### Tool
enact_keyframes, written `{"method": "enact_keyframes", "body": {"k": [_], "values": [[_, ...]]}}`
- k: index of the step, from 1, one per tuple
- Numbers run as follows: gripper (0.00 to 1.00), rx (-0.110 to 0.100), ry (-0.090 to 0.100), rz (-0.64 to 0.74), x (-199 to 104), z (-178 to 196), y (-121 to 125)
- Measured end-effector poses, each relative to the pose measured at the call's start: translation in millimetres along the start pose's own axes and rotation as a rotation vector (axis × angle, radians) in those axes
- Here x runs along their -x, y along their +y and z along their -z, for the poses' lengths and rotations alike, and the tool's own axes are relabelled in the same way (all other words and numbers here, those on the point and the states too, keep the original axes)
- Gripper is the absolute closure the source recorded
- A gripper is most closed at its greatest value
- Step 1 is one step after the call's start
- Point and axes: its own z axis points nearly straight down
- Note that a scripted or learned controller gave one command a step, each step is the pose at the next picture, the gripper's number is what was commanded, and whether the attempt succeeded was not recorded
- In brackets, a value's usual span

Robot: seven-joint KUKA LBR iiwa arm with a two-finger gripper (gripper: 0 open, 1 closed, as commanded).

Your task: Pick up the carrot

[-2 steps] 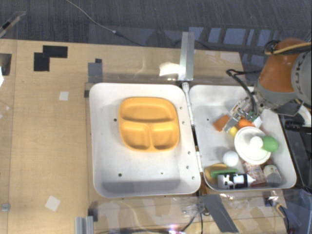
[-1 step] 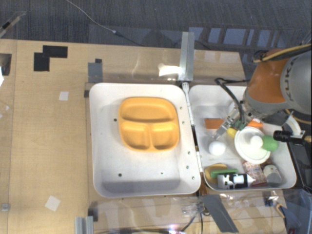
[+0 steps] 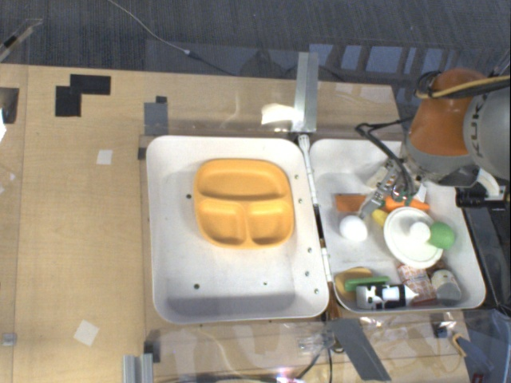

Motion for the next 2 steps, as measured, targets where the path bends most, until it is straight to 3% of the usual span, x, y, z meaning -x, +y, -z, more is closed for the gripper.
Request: {"method": "enact_keyframes", "body": {"k": [1, 2], "values": [[1.0, 0.006, -0.018, 0.005, 4.3, 16.1, 3.1], [1.0, 0.002, -0.001, 0.087, -39.5, 87.6, 19.7]]}}
